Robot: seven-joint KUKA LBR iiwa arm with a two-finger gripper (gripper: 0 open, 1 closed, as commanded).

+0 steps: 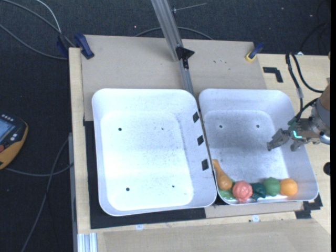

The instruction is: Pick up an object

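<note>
- Nearest the camera: toy food lined along the right bin's (247,96) front wall — carrot (221,175), pink ball (242,190), green piece (271,185), orange (289,187).
- My gripper (284,140) hangs above that bin's right side, fingers spread, holding nothing.
- Left bin (142,96) beside it, rims touching.

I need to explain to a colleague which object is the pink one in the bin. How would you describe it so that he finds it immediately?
Start at the right white bin, the one the gripper hovers over, and look along its near edge, where a row of small objects lies. The pink ball is second from the left, between an orange carrot-shaped piece and a green object; it alone is pink and round.
</note>
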